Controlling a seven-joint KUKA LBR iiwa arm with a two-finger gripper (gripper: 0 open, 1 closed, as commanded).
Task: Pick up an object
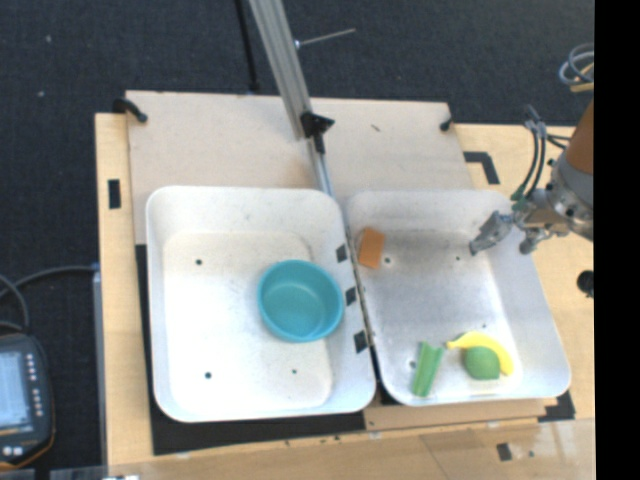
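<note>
My gripper (508, 236) hangs over the upper right part of the right bin (440, 218), open, with nothing between its fingers. In that bin an orange block (370, 248) lies by the left wall. At its near edge lie a green stick (427, 369) and a green ball (481, 363) resting against a yellow piece (500, 352). A teal bowl (300, 300) sits in the left bin (190, 268), right of its middle. The gripper is well apart from all of these.
A slanted metal rail (285, 58) runs from the top down to the gap between the bins. The grey arm with cables (570, 183) enters at the right. A handheld panel (20, 393) lies off the bench at lower left.
</note>
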